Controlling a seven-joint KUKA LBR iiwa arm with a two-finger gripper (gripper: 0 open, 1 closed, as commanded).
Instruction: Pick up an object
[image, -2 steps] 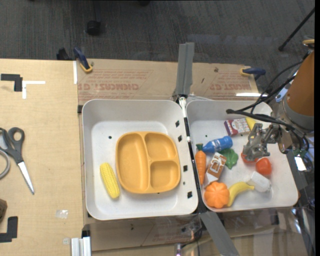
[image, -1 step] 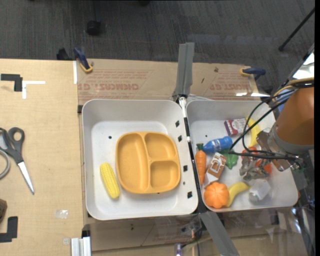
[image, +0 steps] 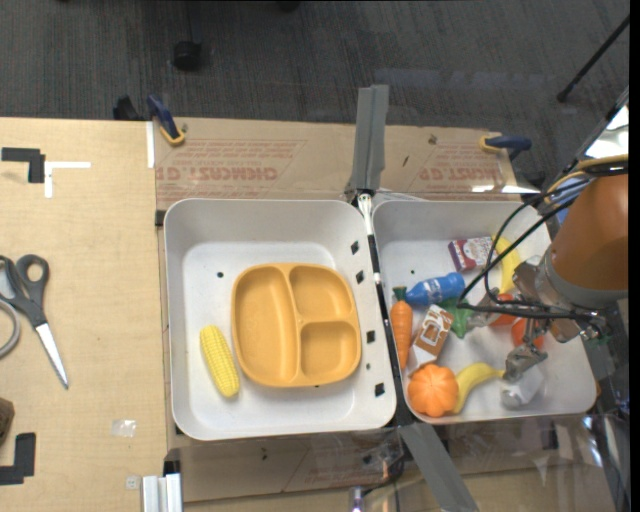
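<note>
A: The gripper (image: 522, 362) hangs low at the right bin's (image: 575, 405) near corner, beside the banana (image: 478, 376). Its grip width cannot be told.

B: The banana lies just beside the orange pumpkin (image: 433, 389). It is likely a light, stiff plastic toy (smooth, so slippery).

A: Best taken across its middle, where the curve is narrowest.

B: The carrot (image: 401, 330) lies well apart.

Glossy plastic divided tray (image: 296, 324), smooth white bins (image: 190, 330), matt cardboard bench (image: 80, 300).
</note>
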